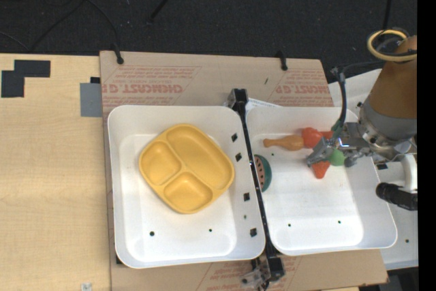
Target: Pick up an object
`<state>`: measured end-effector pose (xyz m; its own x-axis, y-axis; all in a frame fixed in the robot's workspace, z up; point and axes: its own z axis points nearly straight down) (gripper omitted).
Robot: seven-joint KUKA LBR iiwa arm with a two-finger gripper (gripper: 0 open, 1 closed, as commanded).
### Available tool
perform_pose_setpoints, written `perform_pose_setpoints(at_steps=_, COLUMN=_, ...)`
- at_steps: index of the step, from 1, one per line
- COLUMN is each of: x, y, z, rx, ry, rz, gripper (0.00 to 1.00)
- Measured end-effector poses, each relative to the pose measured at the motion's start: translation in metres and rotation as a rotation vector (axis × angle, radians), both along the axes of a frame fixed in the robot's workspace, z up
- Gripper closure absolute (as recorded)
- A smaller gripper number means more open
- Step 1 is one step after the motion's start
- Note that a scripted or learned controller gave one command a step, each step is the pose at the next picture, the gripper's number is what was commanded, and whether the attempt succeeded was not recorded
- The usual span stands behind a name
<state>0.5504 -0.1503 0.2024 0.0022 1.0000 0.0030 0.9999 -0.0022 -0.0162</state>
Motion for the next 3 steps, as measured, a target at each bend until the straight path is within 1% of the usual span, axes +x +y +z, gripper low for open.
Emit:
perform_pose_setpoints(at_steps=1, x=0.003, y=0.000, z=0.007, rx=-0.002, ry=-0.012, rz=0.003, gripper=0.00)
perform_pose_setpoints(at_steps=2, x=0.001, y=-0.002, z=-0.057, rx=-0.001, ry=-0.007, rz=0.002, gripper=0.00)
perform_pose_setpoints(at_steps=3, x=0.000, y=-0.001, z=-0.111, rx=-0.001, ry=-0.008, rz=0.002, gripper=0.00)
